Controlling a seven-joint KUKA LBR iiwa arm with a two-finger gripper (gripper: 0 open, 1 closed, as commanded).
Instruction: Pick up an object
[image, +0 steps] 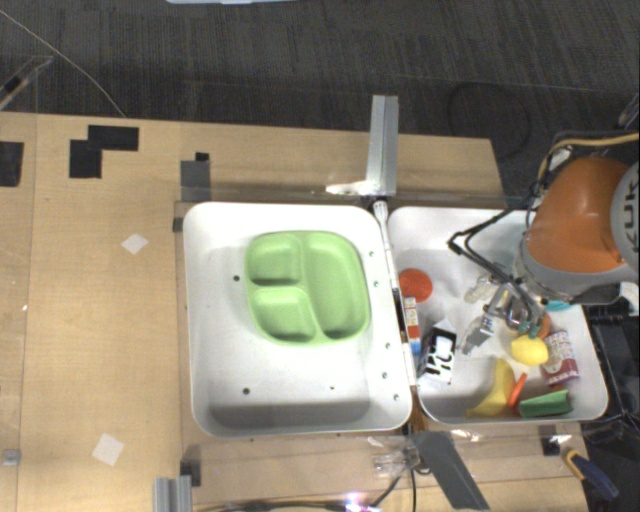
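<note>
The pincer (497, 318) hangs over the right bin (440, 240) near the desk's right edge — whether it is open or closed cannot be told. Candidate objects cluster below it: a lemon (529, 350), a banana (494, 390), an orange ball (415, 284).

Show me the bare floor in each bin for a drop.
Left bin: bare strips all round the green divided tray, widest along the near wall. Right bin: bare at the far end, beyond the red-orange piece. Its near right half is crowded: gripper, lemon, banana, green block.
</note>
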